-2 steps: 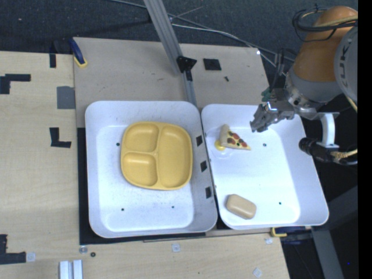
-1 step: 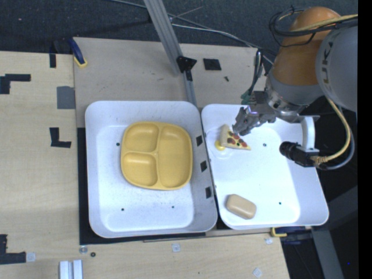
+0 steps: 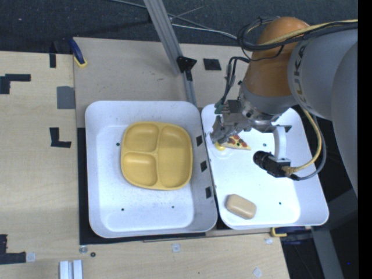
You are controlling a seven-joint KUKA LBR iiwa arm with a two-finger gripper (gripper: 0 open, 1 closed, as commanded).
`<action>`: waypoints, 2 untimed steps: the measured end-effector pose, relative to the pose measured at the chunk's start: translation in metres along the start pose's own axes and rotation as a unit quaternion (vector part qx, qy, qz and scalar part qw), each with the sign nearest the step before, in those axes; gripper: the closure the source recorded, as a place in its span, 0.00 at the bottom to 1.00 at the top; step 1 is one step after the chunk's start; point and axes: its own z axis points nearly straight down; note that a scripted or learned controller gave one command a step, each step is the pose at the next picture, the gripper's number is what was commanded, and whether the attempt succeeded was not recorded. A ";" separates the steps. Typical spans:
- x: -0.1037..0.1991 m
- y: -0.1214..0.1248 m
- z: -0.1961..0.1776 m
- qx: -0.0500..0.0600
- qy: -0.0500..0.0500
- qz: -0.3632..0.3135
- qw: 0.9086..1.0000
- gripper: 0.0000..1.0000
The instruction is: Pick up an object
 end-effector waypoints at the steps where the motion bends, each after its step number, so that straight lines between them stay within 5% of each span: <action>1: 0.046 -0.021 -0.002 0.000 0.000 0.000 1.000 1.00; 2: 0.098 -0.034 -0.005 0.000 0.000 -0.001 1.000 1.00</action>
